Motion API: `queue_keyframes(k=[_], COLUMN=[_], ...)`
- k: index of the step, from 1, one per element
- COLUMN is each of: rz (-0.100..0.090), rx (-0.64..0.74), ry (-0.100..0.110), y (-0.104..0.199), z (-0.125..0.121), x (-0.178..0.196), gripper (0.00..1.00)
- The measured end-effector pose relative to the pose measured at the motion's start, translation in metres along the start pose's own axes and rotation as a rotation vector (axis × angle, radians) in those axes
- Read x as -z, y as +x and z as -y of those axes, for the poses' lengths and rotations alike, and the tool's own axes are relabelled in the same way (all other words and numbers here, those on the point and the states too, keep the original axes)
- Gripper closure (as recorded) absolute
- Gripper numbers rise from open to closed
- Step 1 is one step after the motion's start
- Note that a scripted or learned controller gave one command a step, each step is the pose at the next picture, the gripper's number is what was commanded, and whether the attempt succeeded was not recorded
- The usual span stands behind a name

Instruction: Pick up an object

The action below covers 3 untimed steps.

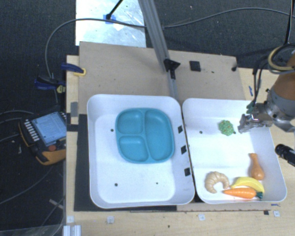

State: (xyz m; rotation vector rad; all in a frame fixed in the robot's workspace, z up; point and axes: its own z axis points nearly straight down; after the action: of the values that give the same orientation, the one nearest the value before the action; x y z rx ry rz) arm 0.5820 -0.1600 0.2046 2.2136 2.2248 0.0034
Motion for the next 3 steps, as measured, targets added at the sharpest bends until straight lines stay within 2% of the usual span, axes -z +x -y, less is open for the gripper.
queue_keyframes(k=[1, 2, 3], rz=[-0.002, -0.002, -0.003], rx=[0.004, 0.005, 0.005], ry=[0.003, 0.002, 0.004], y=[0.046, 0.104, 0.15], z=[0.001, -0.003, 0.004], x=[-0.004, -0.008, -0.006], gripper=[1.0, 1.0, 1.0])
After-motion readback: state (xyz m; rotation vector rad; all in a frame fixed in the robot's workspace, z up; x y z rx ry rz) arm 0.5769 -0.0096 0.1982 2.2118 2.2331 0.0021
